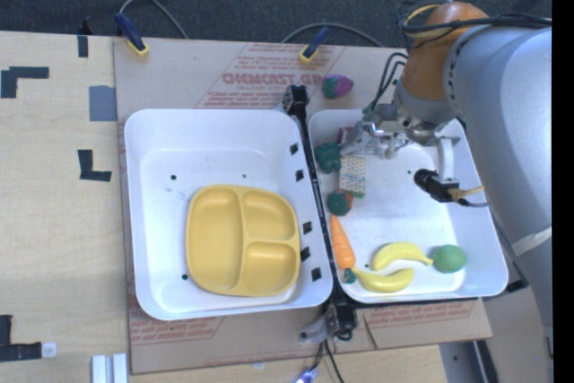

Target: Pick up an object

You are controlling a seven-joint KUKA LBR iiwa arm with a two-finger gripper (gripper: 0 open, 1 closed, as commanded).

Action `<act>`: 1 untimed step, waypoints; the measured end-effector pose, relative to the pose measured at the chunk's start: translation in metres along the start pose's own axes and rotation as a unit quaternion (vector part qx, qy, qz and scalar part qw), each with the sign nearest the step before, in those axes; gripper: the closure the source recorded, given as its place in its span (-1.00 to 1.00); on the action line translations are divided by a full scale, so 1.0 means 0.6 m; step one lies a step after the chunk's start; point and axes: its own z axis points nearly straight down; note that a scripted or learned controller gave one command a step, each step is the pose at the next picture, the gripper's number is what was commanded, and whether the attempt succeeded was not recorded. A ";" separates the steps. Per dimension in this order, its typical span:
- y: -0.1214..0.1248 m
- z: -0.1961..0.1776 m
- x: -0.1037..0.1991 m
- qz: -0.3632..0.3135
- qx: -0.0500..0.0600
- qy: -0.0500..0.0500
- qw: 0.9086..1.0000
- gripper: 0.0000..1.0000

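In the right white bin [480,278] lie a yellow plastic banana [399,255], a green ball [448,258], an orange carrot [341,242] and dark green toys [328,158]. The pincer [377,137] hangs over the bin's far end; its grip cannot be told. The left bin [143,193] holds a yellow divided tray [242,239].

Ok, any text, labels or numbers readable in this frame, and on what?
Red print on the cardboard under the bins: too blurred to read for sure.
Black tape marks on the bench: shapes, not letters.
Nothing readable on the tray, toys or arm.
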 end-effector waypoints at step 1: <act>0.016 0.001 0.001 0.000 0.002 -0.002 1.000 -1.00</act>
